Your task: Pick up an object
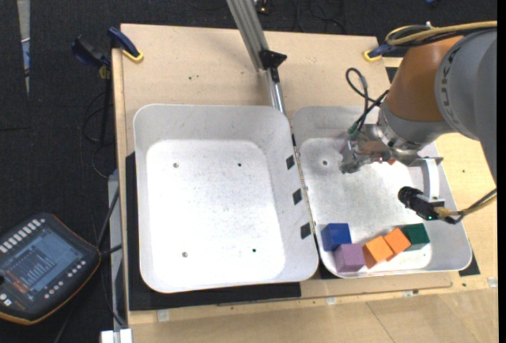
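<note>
Clearly, the fixed camera looks down at a slant on a wooden bench which carries two shallow white bins, one beside the other. The left bin is the bigger one in this view; its floor shows small dark specks. The right bin holds four small blocks, all gathered in its near corner. The blue block lies closest to the wall between the bins. Just beside it, nearer to the camera, is the purple block. The orange block touches the purple one on its right, and the green block is next to the orange one, further right. Together they make a short curved row along the near rim.

The grey arm, with its orange band, reaches in from the right. Its gripper hangs over the far part of the right bin, well apart from the blocks, and no block is between its fingers. Whether the pincer is released or clenched, I cannot tell, because it is too small and blurred.

A metal pole runs from the top edge down to the gap between the bins. A teach pendant lies on the dark floor at the lower left.
</note>
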You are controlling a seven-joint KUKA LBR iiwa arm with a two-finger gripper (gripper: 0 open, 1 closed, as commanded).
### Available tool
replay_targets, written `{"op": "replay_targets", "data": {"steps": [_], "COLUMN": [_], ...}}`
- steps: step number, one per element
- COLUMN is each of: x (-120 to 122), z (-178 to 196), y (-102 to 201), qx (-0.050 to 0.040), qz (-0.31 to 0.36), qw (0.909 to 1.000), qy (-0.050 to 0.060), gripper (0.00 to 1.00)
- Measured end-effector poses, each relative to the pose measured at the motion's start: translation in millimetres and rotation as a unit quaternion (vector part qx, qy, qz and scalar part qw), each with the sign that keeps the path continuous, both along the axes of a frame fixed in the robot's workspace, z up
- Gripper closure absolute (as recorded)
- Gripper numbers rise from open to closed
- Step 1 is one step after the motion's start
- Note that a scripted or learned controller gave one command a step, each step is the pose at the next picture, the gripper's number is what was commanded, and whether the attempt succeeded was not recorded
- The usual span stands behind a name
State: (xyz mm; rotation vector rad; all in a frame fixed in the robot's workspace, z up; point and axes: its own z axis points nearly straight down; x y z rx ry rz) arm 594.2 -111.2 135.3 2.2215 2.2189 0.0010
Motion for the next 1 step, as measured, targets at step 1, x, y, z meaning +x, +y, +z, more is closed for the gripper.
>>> {"op": "replay_targets", "data": {"steps": [1], "x": [8.2], "z": [50.7], "y": [-7.9], "qx": [-0.0004], "qz": [0.001], "qw": [1.0000], "qy": [-0.002], "gripper": [1.00]}}
